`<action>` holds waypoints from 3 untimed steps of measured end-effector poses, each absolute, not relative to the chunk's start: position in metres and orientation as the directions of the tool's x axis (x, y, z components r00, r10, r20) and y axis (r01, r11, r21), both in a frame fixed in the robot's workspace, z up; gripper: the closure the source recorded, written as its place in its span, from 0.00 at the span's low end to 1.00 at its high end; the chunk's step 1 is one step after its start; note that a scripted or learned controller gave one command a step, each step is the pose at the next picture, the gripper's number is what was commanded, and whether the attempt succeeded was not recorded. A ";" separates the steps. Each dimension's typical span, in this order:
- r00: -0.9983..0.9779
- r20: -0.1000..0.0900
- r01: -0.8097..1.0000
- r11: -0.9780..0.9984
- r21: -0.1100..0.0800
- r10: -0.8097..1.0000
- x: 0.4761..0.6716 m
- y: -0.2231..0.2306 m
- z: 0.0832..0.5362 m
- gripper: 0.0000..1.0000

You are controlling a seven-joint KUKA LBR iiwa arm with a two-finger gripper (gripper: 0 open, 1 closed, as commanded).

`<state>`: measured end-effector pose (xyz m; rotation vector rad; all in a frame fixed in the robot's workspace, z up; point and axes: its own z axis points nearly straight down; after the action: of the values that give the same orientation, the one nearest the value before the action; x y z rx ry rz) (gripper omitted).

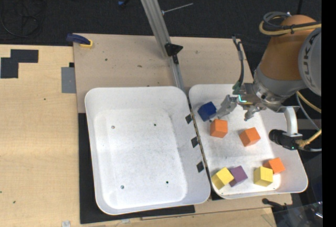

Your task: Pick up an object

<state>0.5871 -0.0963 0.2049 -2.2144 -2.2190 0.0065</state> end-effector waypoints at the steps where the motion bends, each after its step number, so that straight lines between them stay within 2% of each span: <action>1: 0.000 0.001 1.000 0.000 -0.003 1.000 0.588 -0.098 0.207 0.00; 2: 0.001 0.001 1.000 -0.001 -0.010 1.000 0.593 -0.099 0.145 0.00; 3: 0.001 0.001 1.000 -0.001 -0.004 1.000 0.592 -0.098 0.092 0.00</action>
<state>0.5921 -0.0981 0.0925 -2.2205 -2.2178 0.0034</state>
